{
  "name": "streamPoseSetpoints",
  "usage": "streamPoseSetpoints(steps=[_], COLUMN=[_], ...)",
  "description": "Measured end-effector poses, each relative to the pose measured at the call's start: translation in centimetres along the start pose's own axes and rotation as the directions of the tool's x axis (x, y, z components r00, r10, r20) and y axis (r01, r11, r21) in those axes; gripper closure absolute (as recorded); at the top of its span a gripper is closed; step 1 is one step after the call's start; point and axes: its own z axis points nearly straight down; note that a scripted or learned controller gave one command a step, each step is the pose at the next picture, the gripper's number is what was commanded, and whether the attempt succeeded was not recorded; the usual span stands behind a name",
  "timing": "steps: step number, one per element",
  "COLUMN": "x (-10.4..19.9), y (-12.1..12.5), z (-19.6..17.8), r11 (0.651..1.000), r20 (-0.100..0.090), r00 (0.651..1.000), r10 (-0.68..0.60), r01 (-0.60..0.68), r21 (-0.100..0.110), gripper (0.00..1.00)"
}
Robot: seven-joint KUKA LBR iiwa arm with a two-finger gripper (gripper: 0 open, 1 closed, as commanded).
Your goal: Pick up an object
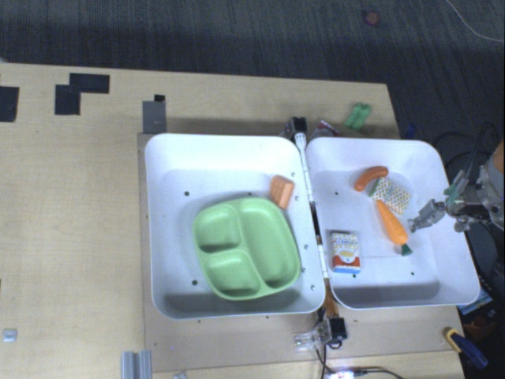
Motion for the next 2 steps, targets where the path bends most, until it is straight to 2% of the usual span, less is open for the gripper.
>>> streamPoseSetpoints(steps=[1,2], x=[3.1,3.1], y=[1.3,1.4], z=[12.9,11.7], r11=[1.0,1.0], r20=[0.001,0.002], r00=[1.0,1.0], r10=[0.001,0.001], r01=[-0.001,-0.001], r21=[-0.003,-0.008], gripper=[0.0,1.0])
